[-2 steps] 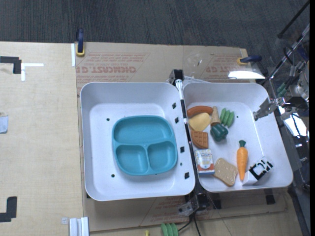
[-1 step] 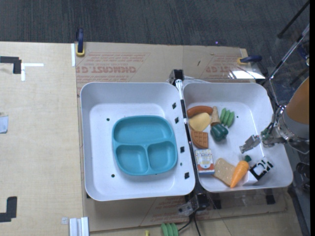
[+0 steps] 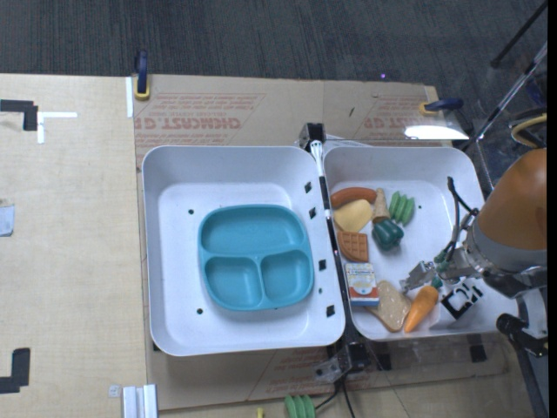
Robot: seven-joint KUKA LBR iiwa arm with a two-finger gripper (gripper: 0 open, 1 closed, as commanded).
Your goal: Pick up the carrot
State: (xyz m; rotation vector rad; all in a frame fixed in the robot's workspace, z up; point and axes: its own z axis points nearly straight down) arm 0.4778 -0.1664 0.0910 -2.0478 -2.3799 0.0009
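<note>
The orange carrot (image 3: 419, 309) lies at a slant near the front edge of the right bin (image 3: 435, 165), its thick end pointing up and to the right. My gripper (image 3: 438, 288) hangs low over that thick end, coming in from the right under the orange-banded wrist. Its fingers stand apart, one grey finger (image 3: 418, 276) to the carrot's upper left and one black-and-white finger (image 3: 459, 300) to its right. The gripper looks open, and the carrot rests on the bin floor.
Just left of the carrot lie a bread slice (image 3: 391, 306) and a small carton (image 3: 361, 283). Further back are a waffle (image 3: 353, 246), a green pepper (image 3: 387, 233), green beans (image 3: 401, 205) and a sausage (image 3: 352, 196). The left bin (image 3: 165, 259) holds a teal divided plate (image 3: 257, 255).
</note>
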